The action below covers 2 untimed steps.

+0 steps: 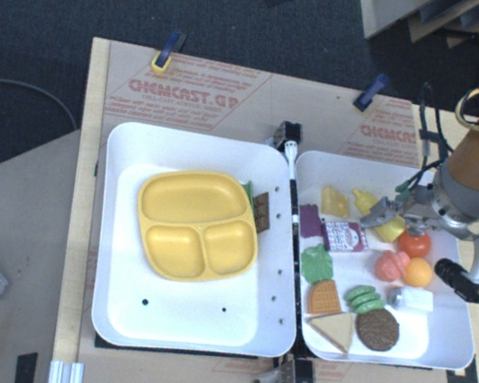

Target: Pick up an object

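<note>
The right bin (451, 347) holds several toy foods: a pale yellow piece (334, 201), a purple block (308, 218), a magenta and white carton (344, 237), a red tomato (414, 242), a pink fruit (390, 266), an orange (420, 273), a green pepper (317, 264), a brown cookie (377, 329) and a sandwich wedge (333, 331). My gripper (389, 212) hangs low over the bin's upper middle, right above a yellow fruit (390, 229) and beside the tomato. The gripper body hides what lies directly under it.
The left bin (110, 301) carries a yellow divided plate (197, 224), with a small brown and green item (260, 210) at its right edge. A black bar (458, 278) juts over the right bin's right side. A divider rail (289, 231) runs between the bins.
</note>
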Available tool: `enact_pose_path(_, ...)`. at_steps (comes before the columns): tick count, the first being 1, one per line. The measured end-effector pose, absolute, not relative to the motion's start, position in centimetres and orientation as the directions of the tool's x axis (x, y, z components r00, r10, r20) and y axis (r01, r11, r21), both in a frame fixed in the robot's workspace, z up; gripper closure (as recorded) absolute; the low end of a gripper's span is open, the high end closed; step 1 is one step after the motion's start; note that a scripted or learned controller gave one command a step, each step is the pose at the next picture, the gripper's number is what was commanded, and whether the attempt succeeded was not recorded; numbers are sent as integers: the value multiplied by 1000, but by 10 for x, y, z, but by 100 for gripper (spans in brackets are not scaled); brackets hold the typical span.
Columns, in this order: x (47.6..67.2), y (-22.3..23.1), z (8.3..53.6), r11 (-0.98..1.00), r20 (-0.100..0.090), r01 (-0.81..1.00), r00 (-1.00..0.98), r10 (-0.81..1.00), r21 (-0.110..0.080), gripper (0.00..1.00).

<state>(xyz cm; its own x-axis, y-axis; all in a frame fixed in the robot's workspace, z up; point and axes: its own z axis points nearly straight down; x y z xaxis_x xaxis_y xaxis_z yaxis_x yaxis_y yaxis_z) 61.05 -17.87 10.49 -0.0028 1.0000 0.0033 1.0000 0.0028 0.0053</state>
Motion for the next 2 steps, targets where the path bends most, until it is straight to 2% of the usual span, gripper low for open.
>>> enact_pose_path(1,617,-177,91,2,-2,1000,-2,1000,18,0)
enact_pose_path(2,617,-178,103,2,-2,1000,-2,1000,18,100)
